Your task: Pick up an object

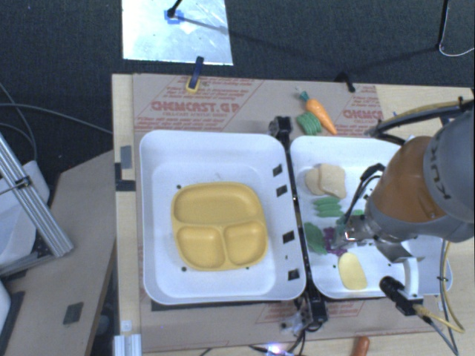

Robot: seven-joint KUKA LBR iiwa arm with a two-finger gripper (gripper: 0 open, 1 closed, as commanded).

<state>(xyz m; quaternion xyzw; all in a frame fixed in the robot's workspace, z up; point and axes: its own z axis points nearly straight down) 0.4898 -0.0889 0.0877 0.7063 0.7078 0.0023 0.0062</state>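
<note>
Nearest you, at the lower edge of the view, a small orange-red item [361, 344] lies on the bench just outside the right bin [386, 145]; too little of it shows to name it. Just beyond, inside that bin's near end, you have a pale yellow, lemon-shaped piece [353, 271], likely toy food. Farther in lie a purple scrap [335, 248], a dark green leafy piece [315, 236], a green pod-like piece [327, 206] and a beige, bread-like lump [327, 179].

The gripper [349, 231] sits low over the purple and green pieces, but its tips are hidden under the wrist, so you cannot tell whether they are spread or closed, nor whether anything is caught.

Judging by looks, these are light, hollow plastic toys: stiff, smooth and prone to skid. Of the things to pick, the lemon-shaped piece looks easiest; take it across its narrow width. The leafy piece lies flat and thin, harder to pinch.

The left bin [152, 221] holds a yellow three-compartment tray [219, 223]. Beyond the bins a toy carrot [320, 112] rests on the cardboard sheet [245, 99], whose red print appears to read "CHEMCAST GP"
</note>
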